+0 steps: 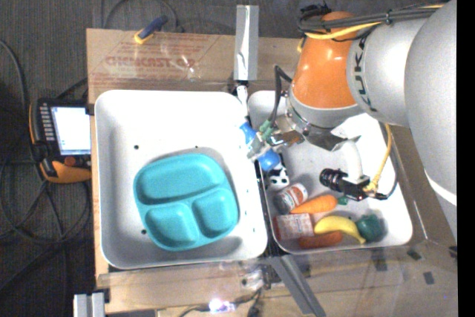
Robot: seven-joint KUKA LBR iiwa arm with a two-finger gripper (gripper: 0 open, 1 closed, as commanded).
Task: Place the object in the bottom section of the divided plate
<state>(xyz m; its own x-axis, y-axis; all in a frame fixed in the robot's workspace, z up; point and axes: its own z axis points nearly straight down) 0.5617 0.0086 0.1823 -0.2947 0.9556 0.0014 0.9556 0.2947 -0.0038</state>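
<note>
Two bins (104,182) sit side by side on the tabletop; the left one holds one teal divided plate (187,200) with three sections, all bare. The right bin holds the loose items: one carrot (318,205), one banana (338,225), one green piece (370,226), one red piece (320,239), one small jar (291,197), one black-and-white toy (277,177) and one blue object (261,148). The gripper (269,143) hangs at the divider between the bins, just above the toy, with the blue object right at its tip. Whether the fingers are open, closed or gripping the blue object cannot be told from this angle. Step in hand, as judged: picking, or the start of the carry; nothing is on the plate yet. Which item is the task object is not certain; the blue one at the gripper is the likely candidate. Next move calls for a confirmed grip, then travel left over the plate's near sections and a low release.
</note>
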